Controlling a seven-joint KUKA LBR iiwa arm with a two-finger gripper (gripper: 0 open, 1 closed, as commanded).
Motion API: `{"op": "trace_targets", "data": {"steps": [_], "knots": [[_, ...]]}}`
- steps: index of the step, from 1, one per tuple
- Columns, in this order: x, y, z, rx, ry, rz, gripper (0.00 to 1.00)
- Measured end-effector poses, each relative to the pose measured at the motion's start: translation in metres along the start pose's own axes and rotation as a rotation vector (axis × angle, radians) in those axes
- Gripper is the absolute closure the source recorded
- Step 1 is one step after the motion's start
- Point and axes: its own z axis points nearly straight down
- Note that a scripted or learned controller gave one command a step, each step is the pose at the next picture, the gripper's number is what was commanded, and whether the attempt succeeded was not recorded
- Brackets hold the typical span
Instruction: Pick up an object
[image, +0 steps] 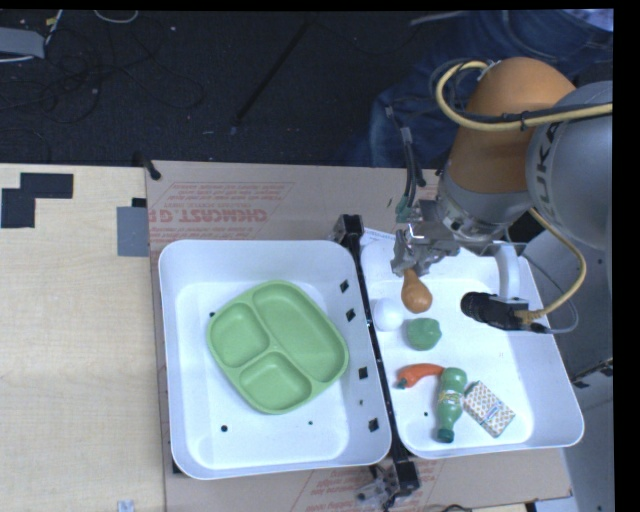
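Note:
My gripper hangs over the back of the right bin, reaching in from the right. Directly under its tip is a brown pear-shaped object, whose narrow top reaches up to the gripper. I cannot see whether the object is held or rests on the bin floor. In front of it lie a green lumpy object and a small white object. Nearer the front are an orange-red curved object, a green bottle and a small patterned box.
The left bin holds a green divided plate near its middle. A black divider runs between the two bins. Both bins sit on brown cardboard on a pale wooden bench.

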Motion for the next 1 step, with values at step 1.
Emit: {"op": "trace_targets", "data": {"steps": [1], "knots": [[0.0429,-0.0119,0.0129,0.001,0.000,0.000,1.00]]}}
